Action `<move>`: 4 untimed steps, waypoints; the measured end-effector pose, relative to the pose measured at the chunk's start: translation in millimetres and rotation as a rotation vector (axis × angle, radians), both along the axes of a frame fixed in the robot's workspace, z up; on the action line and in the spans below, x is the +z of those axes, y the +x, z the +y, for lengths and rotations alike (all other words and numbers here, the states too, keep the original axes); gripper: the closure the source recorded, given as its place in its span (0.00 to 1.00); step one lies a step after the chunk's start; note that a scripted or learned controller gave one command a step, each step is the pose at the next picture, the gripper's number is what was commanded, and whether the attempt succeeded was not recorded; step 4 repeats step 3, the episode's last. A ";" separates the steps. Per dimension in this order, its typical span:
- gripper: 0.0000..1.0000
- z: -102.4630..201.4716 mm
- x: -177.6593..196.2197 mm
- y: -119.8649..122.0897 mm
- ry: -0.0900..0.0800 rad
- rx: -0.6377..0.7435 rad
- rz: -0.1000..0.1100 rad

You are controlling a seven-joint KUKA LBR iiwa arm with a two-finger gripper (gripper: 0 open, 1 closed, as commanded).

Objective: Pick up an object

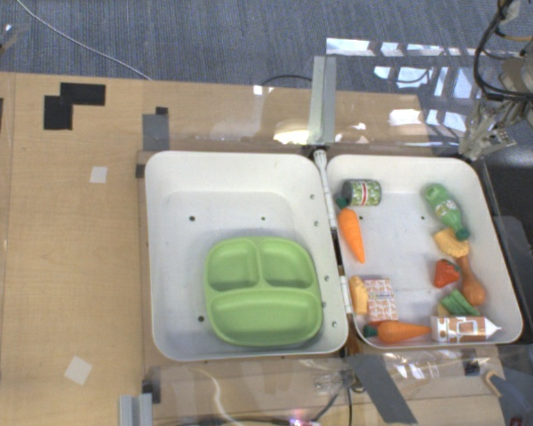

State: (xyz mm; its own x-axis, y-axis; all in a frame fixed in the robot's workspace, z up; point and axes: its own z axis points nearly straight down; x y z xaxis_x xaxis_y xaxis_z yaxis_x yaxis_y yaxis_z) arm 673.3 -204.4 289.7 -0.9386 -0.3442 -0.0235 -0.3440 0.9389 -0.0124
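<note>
1. The gripper [489, 136] hangs beyond the right bin's [409, 169] far right corner — fingers seemingly spread, holding nothing.
2. Carrot [352, 234] lies near the divider; open floor mid-bin.

Two white bins side by side on the surface [62, 264]. Left bin [178, 202]: green divided plate [263, 290] at its 5 o'clock. Right bin [404, 238]: small can [361, 193] lying at 11, carrot [351, 234] just below it, green bottle [444, 208] at 1, yellow piece [450, 242] and red piece [446, 273] down the 3 o'clock side, box [379, 298] at 7, second carrot [400, 331] and white carton [463, 328] along the 6 o'clock wall. Arm [515, 74] at frame's 2 o'clock, outside the bins.
</note>
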 end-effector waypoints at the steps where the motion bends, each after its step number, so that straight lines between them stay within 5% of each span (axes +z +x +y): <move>1: 1.00 0.9 14.8 2.4 -0.002 0.000 -0.013; 4: 1.00 2.3 44.3 6.8 -0.005 0.000 -0.040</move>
